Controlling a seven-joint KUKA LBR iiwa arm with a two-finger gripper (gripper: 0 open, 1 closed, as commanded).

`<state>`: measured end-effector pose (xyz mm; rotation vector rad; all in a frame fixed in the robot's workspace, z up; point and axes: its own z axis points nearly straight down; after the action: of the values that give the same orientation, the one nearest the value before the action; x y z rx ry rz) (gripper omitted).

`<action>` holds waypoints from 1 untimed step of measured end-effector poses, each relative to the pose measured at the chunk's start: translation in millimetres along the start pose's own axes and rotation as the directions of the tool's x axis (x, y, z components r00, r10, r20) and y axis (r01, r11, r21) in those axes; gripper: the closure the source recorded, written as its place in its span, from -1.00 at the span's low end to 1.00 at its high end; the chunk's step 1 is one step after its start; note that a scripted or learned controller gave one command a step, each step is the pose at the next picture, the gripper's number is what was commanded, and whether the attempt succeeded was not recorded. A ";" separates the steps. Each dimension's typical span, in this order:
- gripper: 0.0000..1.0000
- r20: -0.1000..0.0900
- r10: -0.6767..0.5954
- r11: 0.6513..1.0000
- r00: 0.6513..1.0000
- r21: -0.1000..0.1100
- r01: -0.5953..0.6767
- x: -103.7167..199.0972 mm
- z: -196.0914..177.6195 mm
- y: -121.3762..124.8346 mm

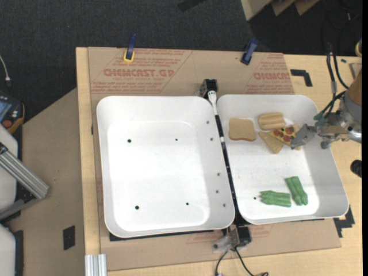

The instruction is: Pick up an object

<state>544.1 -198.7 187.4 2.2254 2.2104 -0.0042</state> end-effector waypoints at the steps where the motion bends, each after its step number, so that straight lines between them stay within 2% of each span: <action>1: -1.00 -0.002 -0.003 1.000 1.000 -0.004 0.003 -2.0 -77.4 -64.7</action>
<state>479.3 -199.9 264.7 2.2206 2.2131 0.0029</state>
